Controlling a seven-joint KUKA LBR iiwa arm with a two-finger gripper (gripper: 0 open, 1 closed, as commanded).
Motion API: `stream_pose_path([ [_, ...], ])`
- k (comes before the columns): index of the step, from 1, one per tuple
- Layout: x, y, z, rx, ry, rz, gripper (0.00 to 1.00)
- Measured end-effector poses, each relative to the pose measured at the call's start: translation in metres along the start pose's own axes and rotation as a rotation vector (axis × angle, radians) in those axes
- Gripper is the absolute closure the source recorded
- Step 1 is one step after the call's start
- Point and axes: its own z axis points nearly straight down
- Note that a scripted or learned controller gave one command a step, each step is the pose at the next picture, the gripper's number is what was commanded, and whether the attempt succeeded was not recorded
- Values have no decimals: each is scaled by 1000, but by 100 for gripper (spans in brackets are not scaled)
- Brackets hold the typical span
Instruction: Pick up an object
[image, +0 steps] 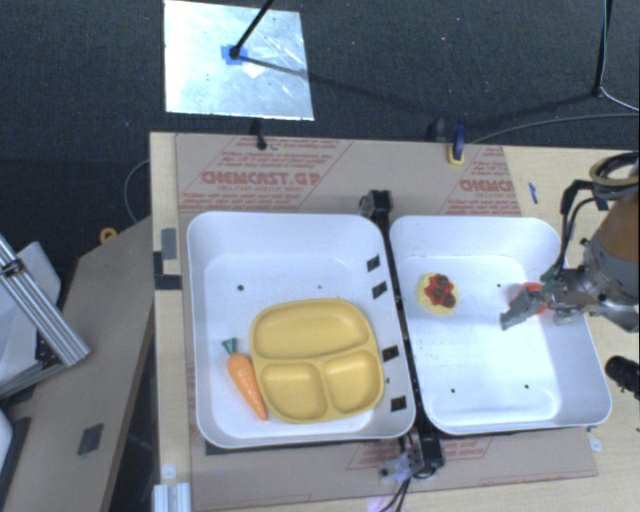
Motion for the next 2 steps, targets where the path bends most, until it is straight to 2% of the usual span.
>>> stream_pose_path([
  [1,0,3,-6,-12,-3,-3,0],
  [2,-10,1,45,-8,-2,0,0],
])
